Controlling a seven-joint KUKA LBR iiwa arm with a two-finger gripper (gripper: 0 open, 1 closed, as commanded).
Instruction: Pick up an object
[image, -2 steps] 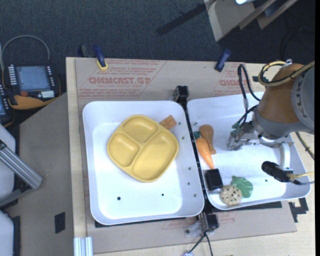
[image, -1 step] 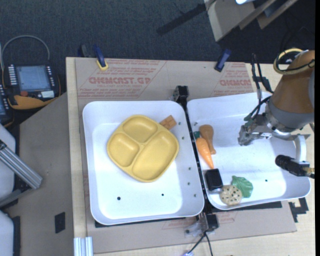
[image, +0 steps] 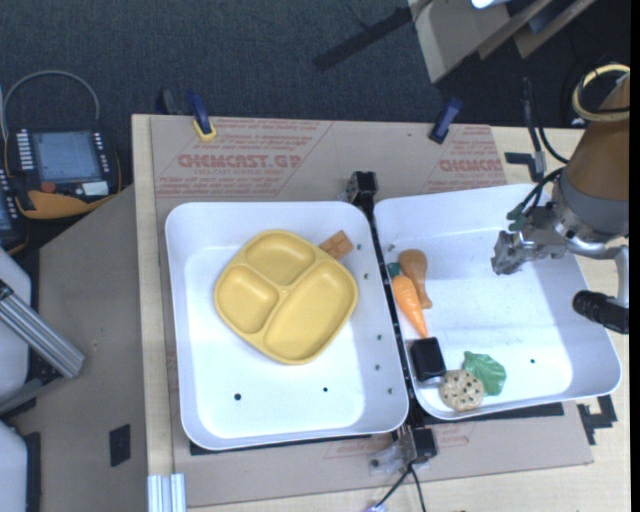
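Orange carrot (image: 409, 305) at frame centre crowds neighbouring items, risking a misgrasp; end effector (image: 510, 252) grip state cannot be told.

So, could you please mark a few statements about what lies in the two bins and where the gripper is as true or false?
1. The yellow divided plate lies in the left bin. True.
2. The carrot lies on the plate. False: it lies in the right bin, near the divider.
3. The gripper holds the carrot. False: it hovers apart from it.
4. The cookie touches the green toy. True.
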